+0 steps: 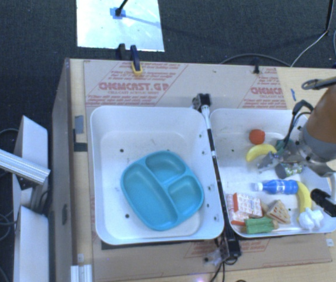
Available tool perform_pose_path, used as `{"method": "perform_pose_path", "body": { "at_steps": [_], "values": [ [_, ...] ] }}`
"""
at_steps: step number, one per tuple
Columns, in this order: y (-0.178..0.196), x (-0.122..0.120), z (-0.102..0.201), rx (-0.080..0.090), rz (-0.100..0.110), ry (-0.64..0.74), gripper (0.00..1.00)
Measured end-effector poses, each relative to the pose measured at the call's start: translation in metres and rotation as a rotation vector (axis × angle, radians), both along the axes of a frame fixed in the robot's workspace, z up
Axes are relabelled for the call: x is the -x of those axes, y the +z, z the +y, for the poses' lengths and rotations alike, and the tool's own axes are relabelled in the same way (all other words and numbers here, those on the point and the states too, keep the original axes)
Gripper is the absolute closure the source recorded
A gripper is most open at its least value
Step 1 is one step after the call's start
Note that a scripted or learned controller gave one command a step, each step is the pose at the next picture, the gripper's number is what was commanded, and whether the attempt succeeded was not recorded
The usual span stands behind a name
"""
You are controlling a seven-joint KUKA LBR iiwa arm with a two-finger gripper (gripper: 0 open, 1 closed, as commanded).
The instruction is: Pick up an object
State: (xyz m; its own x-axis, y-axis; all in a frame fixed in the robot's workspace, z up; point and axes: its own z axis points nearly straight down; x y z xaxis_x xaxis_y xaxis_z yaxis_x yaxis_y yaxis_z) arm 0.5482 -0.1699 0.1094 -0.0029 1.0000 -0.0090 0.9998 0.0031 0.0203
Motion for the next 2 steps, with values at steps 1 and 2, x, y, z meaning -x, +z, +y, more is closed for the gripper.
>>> {"method": "perform_pose_path", "body": {
  "at_steps": [1, 2],
  "values": [
    [-0.025, -0.048, 0.041, -0.009, 0.017, 0.001, 0.00],
    [-0.024, -0.102, 0.015, -0.008, 0.017, 0.002, 0.00]
  ]
}}
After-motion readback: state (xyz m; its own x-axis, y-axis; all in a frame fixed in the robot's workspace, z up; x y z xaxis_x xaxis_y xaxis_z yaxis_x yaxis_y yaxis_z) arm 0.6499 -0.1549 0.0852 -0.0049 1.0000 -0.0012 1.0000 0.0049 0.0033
